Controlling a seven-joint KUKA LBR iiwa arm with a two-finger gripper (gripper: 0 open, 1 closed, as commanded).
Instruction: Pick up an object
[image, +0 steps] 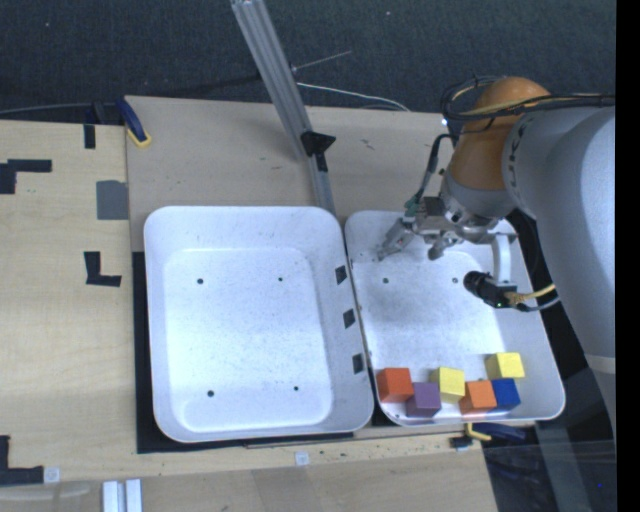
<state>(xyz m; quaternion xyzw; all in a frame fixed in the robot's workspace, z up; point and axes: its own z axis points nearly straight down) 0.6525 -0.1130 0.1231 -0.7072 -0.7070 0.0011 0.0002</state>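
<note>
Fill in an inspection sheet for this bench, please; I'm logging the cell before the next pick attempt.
Surface: wooden bench bearing left bin and right bin, side by side.
Job's things: six blocks along the right bin's near edge: orange, purple, yellow, orange, blue, yellow.
Clutter: nothing seen.
Grippers: gripper over the right bin's far end, apart from the blocks.
Cables: black loops above the wrist.
Surroundings: metal post, black tape marks.
</note>
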